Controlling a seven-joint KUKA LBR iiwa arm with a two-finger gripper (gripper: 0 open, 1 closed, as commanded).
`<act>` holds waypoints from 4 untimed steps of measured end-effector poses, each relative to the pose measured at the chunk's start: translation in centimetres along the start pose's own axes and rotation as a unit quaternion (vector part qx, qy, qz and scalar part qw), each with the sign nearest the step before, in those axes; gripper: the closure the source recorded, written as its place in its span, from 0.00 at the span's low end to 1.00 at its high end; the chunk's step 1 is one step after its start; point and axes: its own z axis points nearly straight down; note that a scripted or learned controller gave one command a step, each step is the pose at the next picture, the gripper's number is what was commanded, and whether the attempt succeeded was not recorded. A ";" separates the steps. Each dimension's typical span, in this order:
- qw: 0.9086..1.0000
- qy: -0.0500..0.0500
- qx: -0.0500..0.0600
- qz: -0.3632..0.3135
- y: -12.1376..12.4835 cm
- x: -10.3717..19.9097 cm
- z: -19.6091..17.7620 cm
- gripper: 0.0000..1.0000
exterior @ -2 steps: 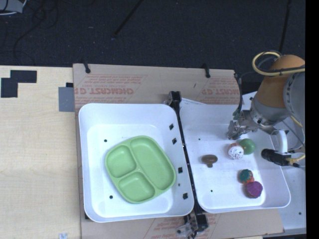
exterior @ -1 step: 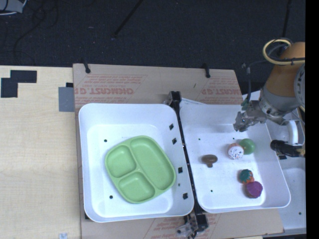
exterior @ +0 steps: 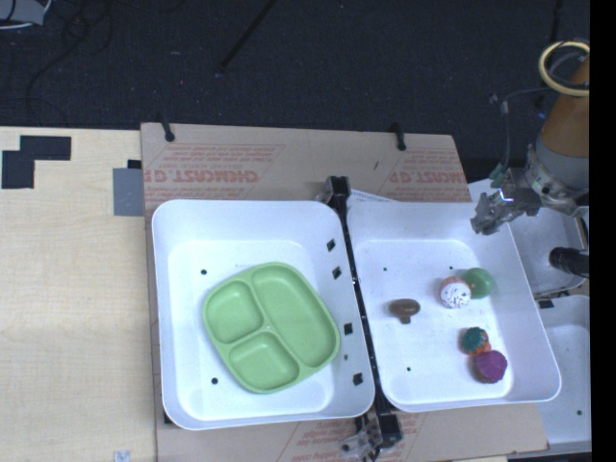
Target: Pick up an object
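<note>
**One tool poised by the right bin's far corner, five small objects below it**

One tool (exterior: 491, 212) hangs at the end of the grey arm (exterior: 558, 166), just outside the far right corner of the right bin (exterior: 423, 234). Nothing sits between its tips, and whether they are spread or closed I cannot tell at this size. Above the wrist the orange band (exterior: 568, 114) shows, with a yellowish ring of cable (exterior: 563, 65) looped over it.

Nearest to the tool, inside the right bin, a green ball (exterior: 478, 281) rests touching a white speckled ball (exterior: 455, 295). To their left, apart from them, lies a small brown piece (exterior: 404, 308). Closer to the near right corner, a teal and orange object (exterior: 473, 339) sits just beside a magenta ball (exterior: 490, 366); the two appear to touch. All five lie on the bin floor, well apart from the tool.

Across the black divider clips, the left bin (exterior: 192, 229) holds a light green tray (exterior: 270, 327) with three compartments, lying flat and turned at an angle to the bin walls.

Both bins stand on a sheet of printed cardboard (exterior: 289, 162), which rests on the pale wooden surface (exterior: 67, 306). Dark flooring with loose cables fills the far side.
</note>
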 end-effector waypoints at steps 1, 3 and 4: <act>1.000 0.001 0.001 0.000 -0.1 0.1 -4.3 1.00; 1.000 0.003 0.005 -0.002 -1.5 11.2 -2.5 1.00; 1.000 0.003 0.004 -0.002 -2.3 16.2 -3.4 1.00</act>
